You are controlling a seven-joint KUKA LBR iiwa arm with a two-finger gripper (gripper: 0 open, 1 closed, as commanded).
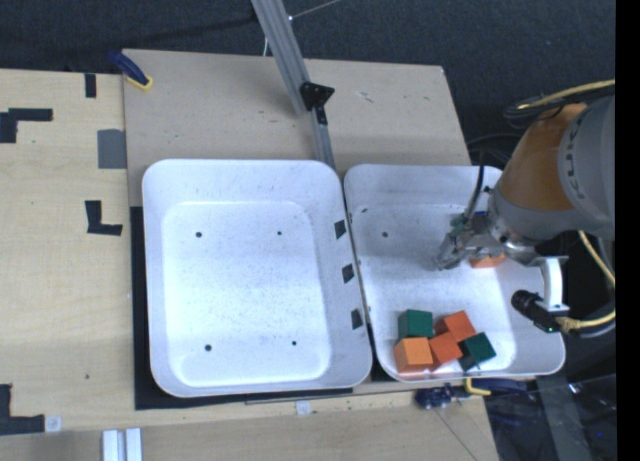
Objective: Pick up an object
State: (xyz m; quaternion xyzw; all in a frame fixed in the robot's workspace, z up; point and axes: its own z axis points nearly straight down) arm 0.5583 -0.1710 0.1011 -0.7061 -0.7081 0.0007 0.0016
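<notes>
Nearby, green and orange blocks (440, 339) crowd the right bin's (400, 199) corner.

Light is even and fairly bright from where I sit, soft and diffuse from overhead. The white bins (245, 274) are nearly blown out, with grainy speckle on their floors. Shadows are faint and short along bin rims. Dark surround is murky. Overall focus is soft and resolution low; the arm (560, 174) edges look smeared.

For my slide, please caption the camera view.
Gripper low in the right bin, beyond clustered orange and green blocks.
</notes>
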